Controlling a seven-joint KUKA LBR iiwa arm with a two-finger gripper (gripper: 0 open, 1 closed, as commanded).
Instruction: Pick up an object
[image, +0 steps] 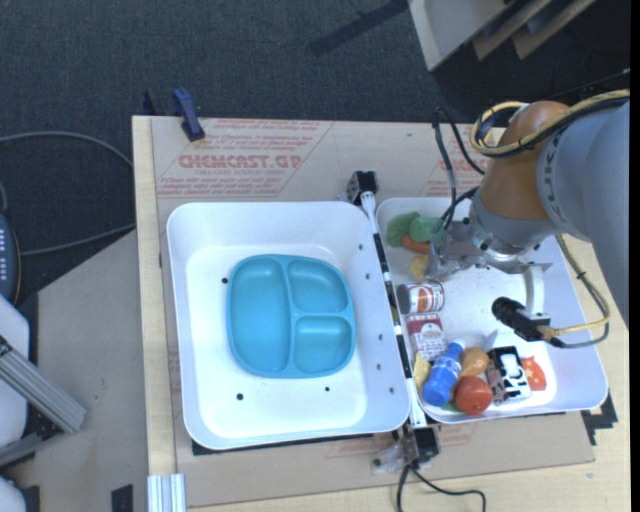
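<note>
Several objects crowd the right bin (572, 305). Gripper (438, 258) low beside green toy (405, 230) near the far wall; grip state impossible to tell, nothing visibly held. Risks: snagging the wall, nudging red can (425, 297), closing on air.

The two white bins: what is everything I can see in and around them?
Left bin: one, white, left half of the bench.
Divided plate: one, light blue, three compartments, lying in the left bin.
Right bin: one, white, beside the left bin.
Green item: one, far end of the right bin, partly under the arm.
Can: one, red and white, on its side near the divider.
Blue bottle: one, near end of the right bin.
Red round item: one, beside the bottle.
Blue clamp: one, far-left bench corner.
Arm: one, grey with orange band.
Tool: one, low over the right bin's far end.
</note>
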